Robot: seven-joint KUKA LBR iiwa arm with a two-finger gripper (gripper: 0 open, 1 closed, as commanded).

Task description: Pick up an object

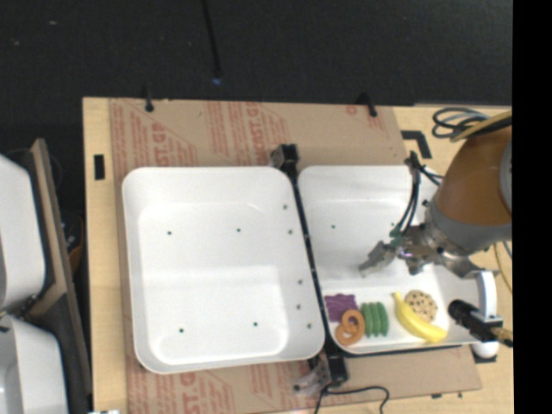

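All the pickable stuff is bunched along the near edge of the right bin (345, 197), at about 6 o'clock of it, probably because that's just where things got dumped or slid to. From left to right: a purple piece (341, 304), an orange ring (351, 327) lying just below it and touching or nearly so, a green ribbed piece (374, 317), a banana (417, 321), and a cookie (421, 301) tucked against the banana's upper side. The left bin (207, 266) is seen with nothing but small dark dots on its floor.

The gripper (390, 255) is hung over the right bin's floor at roughly 3 o'clock of the bin's centre, with the toy row at about 5 o'clock from it. No object is seen between the fingers. Whether they're apart or together can't really be told from this slant, too blurry.

The arm's grey and orange body is seen coming in from 3 o'clock. As a guess, a drop toward the row hasn't been made yet, since the gripper is clear of every item.
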